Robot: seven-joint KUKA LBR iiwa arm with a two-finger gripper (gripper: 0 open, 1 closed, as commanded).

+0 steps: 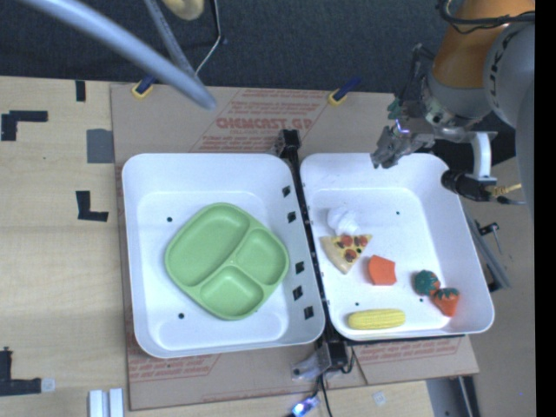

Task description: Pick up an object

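Observation:
The right bin (452,200) holds several toy foods: a white piece (341,221), a pizza slice (347,250), an orange-red block (381,270), a dark green piece (425,281), a red strawberry-like piece (446,300) and a yellow corn cob (375,319). My gripper (387,153) hangs over the far rim of the right bin, up and to the right of the white piece. I see nothing between its fingers. They look dark and small from here.
The left bin (148,189) holds a green divided plate (228,259). A black hinge strip (295,224) runs between the bins. A grey pole (113,37) crosses the upper left. Cardboard lies under both bins.

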